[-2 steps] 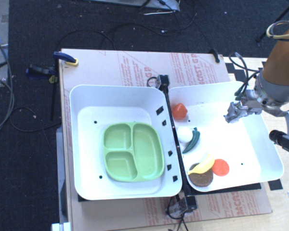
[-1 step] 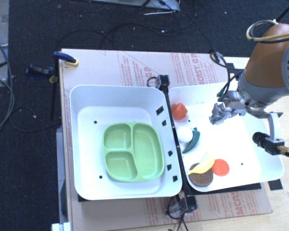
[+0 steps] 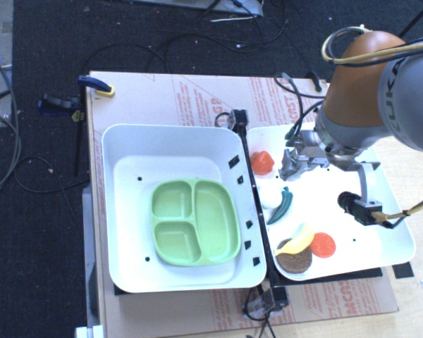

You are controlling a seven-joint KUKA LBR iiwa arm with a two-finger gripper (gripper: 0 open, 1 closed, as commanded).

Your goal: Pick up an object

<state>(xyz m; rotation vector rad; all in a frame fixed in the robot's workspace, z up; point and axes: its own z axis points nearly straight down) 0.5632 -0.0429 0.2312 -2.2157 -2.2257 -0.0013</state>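
Note:
My gripper (image 3: 290,172) hangs over the left part of the right bin (image 3: 381,252), just above a dark green pepper-like piece (image 3: 281,206). A red tomato-like ball (image 3: 262,163) lies to the gripper's left, near the bin's left wall. Toward the front of the bin lie a yellow banana-shaped piece (image 3: 299,239), a brown round piece (image 3: 295,260) and a flat red disc (image 3: 323,245). A small white object (image 3: 269,198) sits beside the green piece. Nothing shows between the gripper's fingers.
The left bin (image 3: 127,153) holds a light green divided tray (image 3: 195,222) with three compartments. A black divider strip runs between the two bins. Cables and a blue clamp (image 3: 95,84) lie beyond the bench's back left corner.

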